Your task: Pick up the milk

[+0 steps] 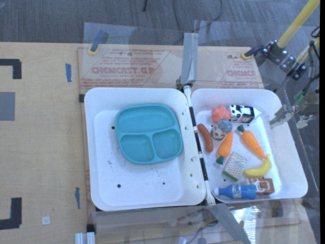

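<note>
1. Gripper (290, 115): at the right rim of the right bin (292, 184), partly blurred against clutter. Cannot tell how far open it is; nothing visible in it.
2. Nearest, along the right bin's front wall: blue bottle (236, 191) lying on its side, with a small orange-and-white box (265, 186) touching its right end.
3. Just behind them: banana (258, 168), and to its left a flat speckled square (234, 165) with a green edge.
4. Mid bin: two carrots, one (226, 144) left and one (252, 142) right, both tilted. Sausage (205, 137) lies near the bin's left wall.
5. Small can (221, 130) sits between the sausage and the carrots.
6. Far end: milk (241, 114), a black-and-white carton on its side, near the back wall, well left of the gripper and apart from it. Pink lump (220, 113) is just beside it on the left.
7. Left bin (96, 151): blue divided plate (149, 133) in its far half.
</note>
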You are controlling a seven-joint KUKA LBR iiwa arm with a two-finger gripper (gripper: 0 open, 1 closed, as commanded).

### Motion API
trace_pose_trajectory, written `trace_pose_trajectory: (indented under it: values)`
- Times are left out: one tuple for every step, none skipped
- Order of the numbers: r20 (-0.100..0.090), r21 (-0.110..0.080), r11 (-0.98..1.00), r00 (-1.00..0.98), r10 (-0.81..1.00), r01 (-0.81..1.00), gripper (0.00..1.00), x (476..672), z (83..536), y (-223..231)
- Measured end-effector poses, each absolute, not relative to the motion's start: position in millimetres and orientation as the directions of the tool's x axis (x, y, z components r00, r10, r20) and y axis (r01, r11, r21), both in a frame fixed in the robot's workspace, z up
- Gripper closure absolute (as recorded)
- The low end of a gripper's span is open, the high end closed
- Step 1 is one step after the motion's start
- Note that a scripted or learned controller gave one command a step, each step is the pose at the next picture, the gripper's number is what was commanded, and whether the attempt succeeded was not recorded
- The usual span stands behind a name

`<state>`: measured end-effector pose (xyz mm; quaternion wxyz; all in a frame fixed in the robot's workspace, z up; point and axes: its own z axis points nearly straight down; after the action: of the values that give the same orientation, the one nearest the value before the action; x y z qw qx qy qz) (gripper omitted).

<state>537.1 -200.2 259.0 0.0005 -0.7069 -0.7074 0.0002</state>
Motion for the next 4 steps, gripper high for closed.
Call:
trace_pose_trajectory:
  values:
    - [-0.001,0.0,-0.079,0.079,0.997,0.997,0.0,624.6,147.6,-178.3]
    - [-0.002,0.019,-0.204,0.204,0.979,0.979,0.0,639.7,117.5,-160.0]
    - [-0.001,0.001,-0.208,0.208,0.978,0.978,0.0,660.3,90.2,-182.6]
    - [-0.001,0.006,-0.232,0.232,0.973,0.973,0.0,622.2,88.3,-164.3]
